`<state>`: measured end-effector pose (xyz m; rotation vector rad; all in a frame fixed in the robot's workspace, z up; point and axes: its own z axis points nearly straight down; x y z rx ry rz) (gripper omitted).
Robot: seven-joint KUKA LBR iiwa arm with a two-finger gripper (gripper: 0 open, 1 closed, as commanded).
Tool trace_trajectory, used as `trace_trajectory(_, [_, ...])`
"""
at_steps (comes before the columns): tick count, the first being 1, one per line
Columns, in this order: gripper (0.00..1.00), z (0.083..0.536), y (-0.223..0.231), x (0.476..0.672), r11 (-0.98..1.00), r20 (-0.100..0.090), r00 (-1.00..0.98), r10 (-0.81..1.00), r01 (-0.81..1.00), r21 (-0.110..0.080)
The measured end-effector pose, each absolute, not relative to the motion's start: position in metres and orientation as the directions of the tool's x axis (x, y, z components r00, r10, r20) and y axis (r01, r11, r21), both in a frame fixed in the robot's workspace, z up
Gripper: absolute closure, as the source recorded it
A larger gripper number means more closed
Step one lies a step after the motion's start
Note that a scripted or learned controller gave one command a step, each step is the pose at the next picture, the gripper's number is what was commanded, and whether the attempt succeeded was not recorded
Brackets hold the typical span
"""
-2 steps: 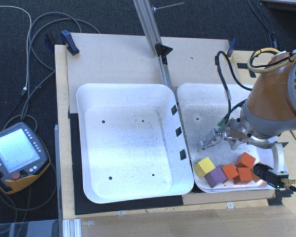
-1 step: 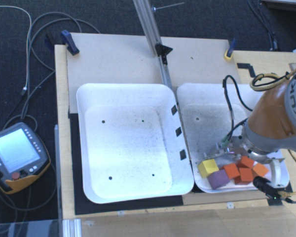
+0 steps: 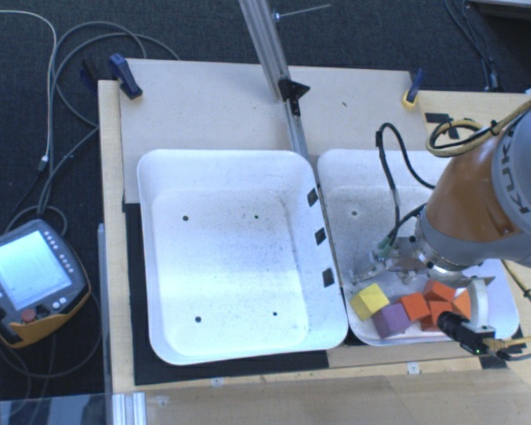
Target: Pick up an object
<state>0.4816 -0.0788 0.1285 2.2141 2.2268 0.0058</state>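
Note:
In the right bin (image 3: 354, 184), near its front edge, lie a yellow block (image 3: 368, 300), a purple block (image 3: 390, 319) and a cluster of orange blocks (image 3: 427, 305). The arm's wrist, with its orange band (image 3: 465, 193), hangs low over that bin, and my gripper (image 3: 391, 261) sits just above and behind the yellow block. Metal parts and cables hide the fingertips. No block shows between the fingers.
The left bin (image 3: 159, 184) lies beside the right one, both on a wooden bench. A metal pole (image 3: 267, 47) rises at the back between the bins. Black clips line the divider (image 3: 319, 235). A teach pendant (image 3: 28, 277) lies on the floor at left.

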Motion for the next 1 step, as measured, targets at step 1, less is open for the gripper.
trace_trajectory(1, [0.0, 0.2041, -0.0695, 0.5091, 0.004, -0.001, -0.004, 1.0, 1.0, 0.01])
